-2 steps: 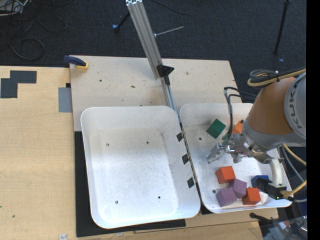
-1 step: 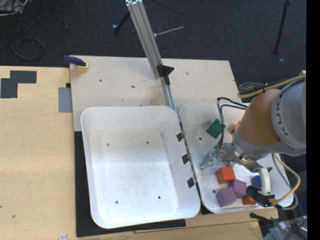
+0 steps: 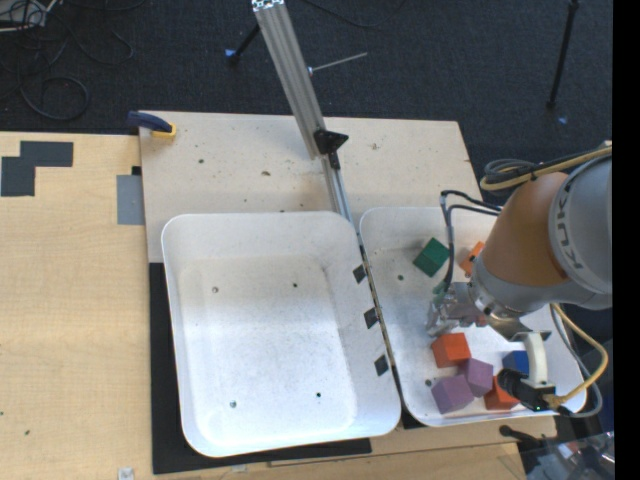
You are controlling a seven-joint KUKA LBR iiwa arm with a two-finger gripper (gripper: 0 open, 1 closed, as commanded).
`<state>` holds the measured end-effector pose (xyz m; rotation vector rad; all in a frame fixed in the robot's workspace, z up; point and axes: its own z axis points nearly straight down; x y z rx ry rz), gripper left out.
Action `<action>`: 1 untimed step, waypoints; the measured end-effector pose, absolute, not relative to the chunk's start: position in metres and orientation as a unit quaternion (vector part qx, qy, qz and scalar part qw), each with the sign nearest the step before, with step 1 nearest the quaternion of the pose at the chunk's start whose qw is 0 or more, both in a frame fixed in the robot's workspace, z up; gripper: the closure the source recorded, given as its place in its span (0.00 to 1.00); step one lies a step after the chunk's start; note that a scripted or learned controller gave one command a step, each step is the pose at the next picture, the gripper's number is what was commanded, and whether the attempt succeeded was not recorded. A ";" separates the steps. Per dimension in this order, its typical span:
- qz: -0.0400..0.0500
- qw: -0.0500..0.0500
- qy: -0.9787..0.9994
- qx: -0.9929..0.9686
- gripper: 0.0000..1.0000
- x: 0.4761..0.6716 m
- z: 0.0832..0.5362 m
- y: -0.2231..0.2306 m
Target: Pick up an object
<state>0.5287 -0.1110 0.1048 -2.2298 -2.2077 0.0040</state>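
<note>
My gripper (image 3: pixel 447 315) hung low inside the right bin (image 3: pixel 395 243), just above an orange block (image 3: pixel 452 349); from this slanted view I could not tell how it stood or whether it had anything. Near the orange block lay two purple blocks (image 3: pixel 463 386), a red block (image 3: pixel 499 397) and a blue block (image 3: pixel 516 360) toward the bin's near corner, and a green block (image 3: pixel 432 257) sat apart farther back. The left bin (image 3: pixel 262 333) lay beside it on the table (image 3: pixel 240 163).

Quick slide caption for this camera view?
Gripper low in right white bin, above orange block, near green block.
</note>
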 end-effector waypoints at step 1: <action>-0.001 0.000 -0.707 -0.707 1.00 0.527 0.149 -0.105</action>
